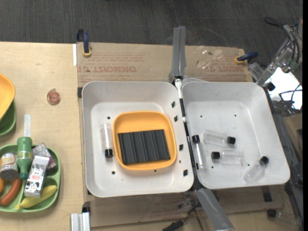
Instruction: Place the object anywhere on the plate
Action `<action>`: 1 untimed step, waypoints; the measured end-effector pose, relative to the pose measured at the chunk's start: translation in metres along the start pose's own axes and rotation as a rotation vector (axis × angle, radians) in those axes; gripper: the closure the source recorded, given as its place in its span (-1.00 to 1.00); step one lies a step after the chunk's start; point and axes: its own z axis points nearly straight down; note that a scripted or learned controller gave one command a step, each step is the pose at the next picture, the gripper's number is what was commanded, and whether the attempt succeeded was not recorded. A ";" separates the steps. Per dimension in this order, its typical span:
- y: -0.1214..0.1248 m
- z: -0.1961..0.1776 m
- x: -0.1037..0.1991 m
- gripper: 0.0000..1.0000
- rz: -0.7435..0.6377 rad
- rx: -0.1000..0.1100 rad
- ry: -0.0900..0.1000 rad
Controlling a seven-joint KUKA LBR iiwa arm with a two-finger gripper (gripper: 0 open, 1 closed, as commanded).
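In the camera view, two white bins are sitting side by side on a sheet of cardboard (144, 61). The left bin (91, 177) is holding an orange plate (144, 120) at its middle. A dark ridged block (144, 146) is lying flat on the plate, covering most of its near half and staying inside the rim. Just left of the plate, a clear vial (105, 137) is lying on the bin floor with its black cap pointing near; it is beside the plate, not on it.

The right bin (231, 90) is holding four more clear vials with black caps. One (198, 154) is lying along the bin's left wall, two (219, 139) (230, 157) are lying near the middle, one just nearer than the other, and a fourth (254, 171) is resting tilted toward the near right corner.

The gripper (288, 56) is hanging at the far right, outside the right bin and well apart from the plate and every vial. It is mixed in with cables and glare there, so I cannot tell whether it is open or closed, and nothing can be seen in it.

On the bench to the left, a green tray (53, 191) is carrying toy foods and a green bottle.
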 end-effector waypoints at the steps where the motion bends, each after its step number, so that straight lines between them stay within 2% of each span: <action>1: -0.003 -0.045 0.003 1.00 -0.172 -0.001 -0.001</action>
